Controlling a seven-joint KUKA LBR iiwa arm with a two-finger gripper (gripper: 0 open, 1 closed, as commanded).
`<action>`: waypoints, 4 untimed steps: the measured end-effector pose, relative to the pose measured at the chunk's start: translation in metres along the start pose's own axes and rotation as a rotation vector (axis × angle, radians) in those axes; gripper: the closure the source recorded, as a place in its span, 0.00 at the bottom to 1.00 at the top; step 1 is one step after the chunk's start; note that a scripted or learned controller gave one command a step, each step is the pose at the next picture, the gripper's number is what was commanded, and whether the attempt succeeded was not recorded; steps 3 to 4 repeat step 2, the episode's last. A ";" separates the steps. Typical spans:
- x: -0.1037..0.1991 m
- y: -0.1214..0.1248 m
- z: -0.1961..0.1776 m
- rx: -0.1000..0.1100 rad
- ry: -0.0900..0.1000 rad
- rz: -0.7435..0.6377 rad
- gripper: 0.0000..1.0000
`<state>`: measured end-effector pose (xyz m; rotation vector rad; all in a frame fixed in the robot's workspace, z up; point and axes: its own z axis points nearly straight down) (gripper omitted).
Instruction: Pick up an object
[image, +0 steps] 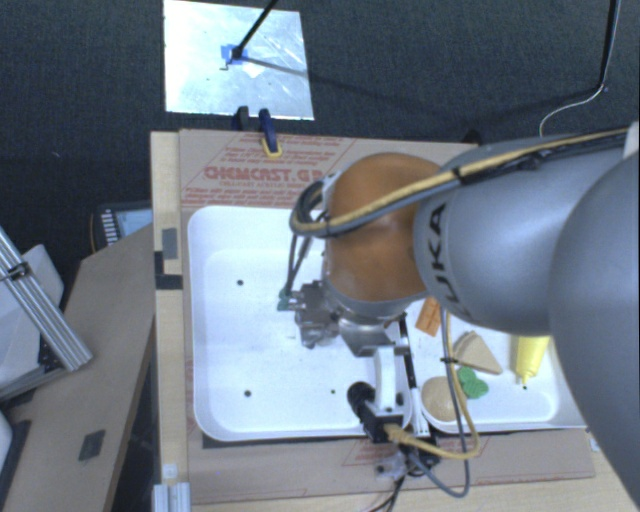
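Observation:
My gripper hangs low over the right part of the left white bin, under the arm's orange band. The arm's bulk hides most of it. In the right bin lie an orange piece, a tan wedge, a green object, a yellow object and a pale round disc. All of them sit to the right of the gripper, apart from it.
Cables loop over the front rim between the bins. A brown cardboard sheet lies under the bins, with a blue clamp at its far edge. Aluminium framing stands at the left.

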<state>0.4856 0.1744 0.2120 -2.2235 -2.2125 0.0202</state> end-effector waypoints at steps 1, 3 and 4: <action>0.041 0.029 -0.133 -0.028 0.013 -0.012 1.00; -0.013 0.036 -0.243 -0.027 0.010 -0.002 1.00; -0.013 0.036 -0.243 -0.027 0.010 -0.002 1.00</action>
